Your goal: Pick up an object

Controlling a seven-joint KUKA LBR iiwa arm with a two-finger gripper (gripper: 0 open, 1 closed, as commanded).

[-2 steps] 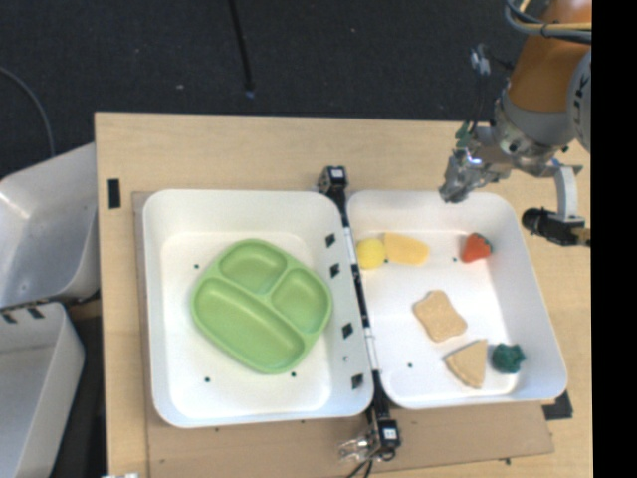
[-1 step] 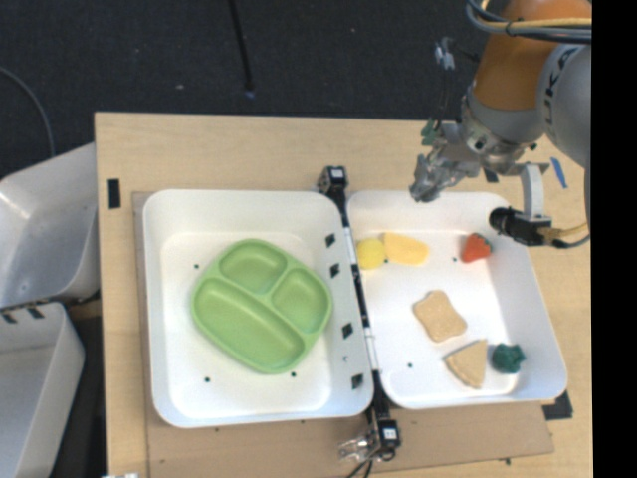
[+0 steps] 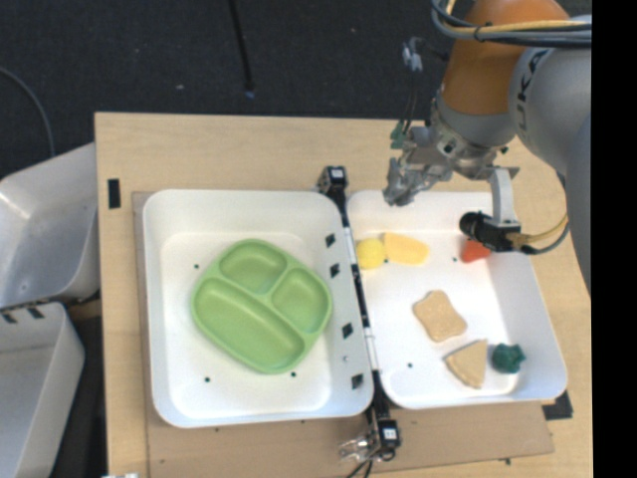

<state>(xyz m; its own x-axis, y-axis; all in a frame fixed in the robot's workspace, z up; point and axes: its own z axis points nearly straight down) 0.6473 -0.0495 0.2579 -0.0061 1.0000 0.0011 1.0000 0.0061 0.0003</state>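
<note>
My gripper (image 3: 400, 191) hangs over the far left corner of the right bin (image 3: 528, 297), above its back rim. Nothing shows between its fingers. Just below it in the bin lie a yellow round piece (image 3: 370, 253) and a yellow-orange piece (image 3: 406, 249), side by side. A tan bread slice (image 3: 439, 316) lies in the middle of the bin. Nearer the front sit a tan wedge (image 3: 468, 362) and a small dark green object (image 3: 509, 358). A red-orange piece (image 3: 476, 251) sits by the right wall, partly hidden by a black part of the arm.
The left bin (image 3: 164, 307) holds a green divided plate (image 3: 261, 304). A ridge with black clips (image 3: 350, 297) separates the two bins. The grey arm with its orange band (image 3: 498, 48) reaches in from the upper right. White boxes (image 3: 40, 227) stand left of the bench.
</note>
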